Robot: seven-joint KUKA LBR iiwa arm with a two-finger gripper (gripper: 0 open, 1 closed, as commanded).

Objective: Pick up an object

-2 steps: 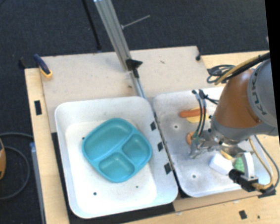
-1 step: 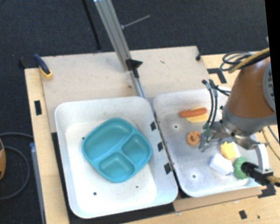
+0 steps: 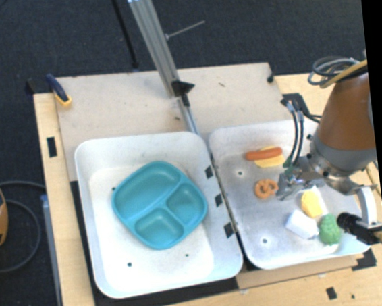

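In the right bin (image 3: 255,244) lie a toy hot dog (image 3: 264,155), a small orange pretzel (image 3: 265,188), a yellow block (image 3: 311,204), a white block (image 3: 299,224) and a green broccoli-like toy (image 3: 329,229). My gripper (image 3: 292,184) hangs over the middle of that bin, just right of the pretzel and above-left of the yellow block. The dark wrist covers its fingers, and nothing is visibly held.
The left bin (image 3: 108,273) holds a teal divided plate (image 3: 159,204). A metal post (image 3: 159,47) rises from behind the bins. The grey and orange arm (image 3: 344,122) covers the right bin's far right side. Cables run at the left edge.
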